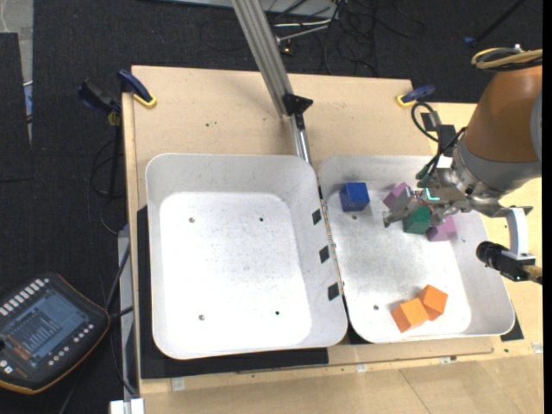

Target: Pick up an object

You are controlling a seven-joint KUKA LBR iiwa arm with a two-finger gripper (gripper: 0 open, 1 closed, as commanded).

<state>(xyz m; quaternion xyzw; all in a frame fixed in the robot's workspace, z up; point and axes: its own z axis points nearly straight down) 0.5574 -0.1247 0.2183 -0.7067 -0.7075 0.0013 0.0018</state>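
The right bin [379, 274] holds a blue cube [354, 197], a purple block [397, 197], a green block [418, 222], a second purple block [444, 228] and two orange blocks [420, 308] near its front. My gripper [412, 212] hangs over the cluster of green and purple blocks at the bin's back right. Its tips are down among those blocks, close to the green one. The arm's body hides part of that cluster.
The left bin [228, 253] lies beside the right one. A metal pole [267, 50] slants down to the bins' shared back edge. A teach pendant [43, 326] lies at the lower left, off the bench. Clamps sit at the board's back corners.
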